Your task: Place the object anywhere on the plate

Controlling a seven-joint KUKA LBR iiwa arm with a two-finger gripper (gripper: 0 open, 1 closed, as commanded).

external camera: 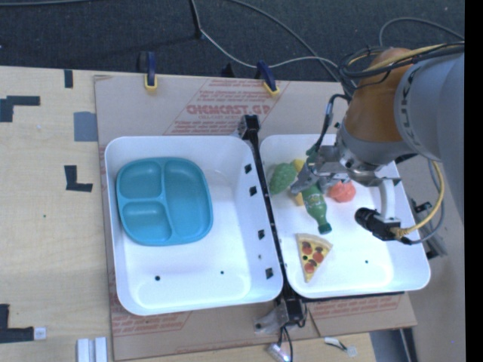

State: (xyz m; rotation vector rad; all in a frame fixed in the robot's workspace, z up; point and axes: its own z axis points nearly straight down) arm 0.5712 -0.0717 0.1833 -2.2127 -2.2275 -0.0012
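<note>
A teal divided plate (162, 200) lies in the left bin (181, 277). In the right bin (370, 274) sit a green leafy toy (282, 177), a green bottle (317, 208), a yellow piece (299, 197), a red-orange toy (343, 191) and a pizza slice (312, 256). My gripper (313, 179) hangs low over the bottle's top end and the yellow piece, between the green leafy toy and the red-orange toy. The wrist hides what lies directly beneath it.
A black divider (260, 202) separates the two bins. Blue and yellow clamps (266, 79) hold the cardboard at the back. Cables (226, 21) cross the dark floor behind. A black cable connector (377, 223) hangs off the arm over the right bin.
</note>
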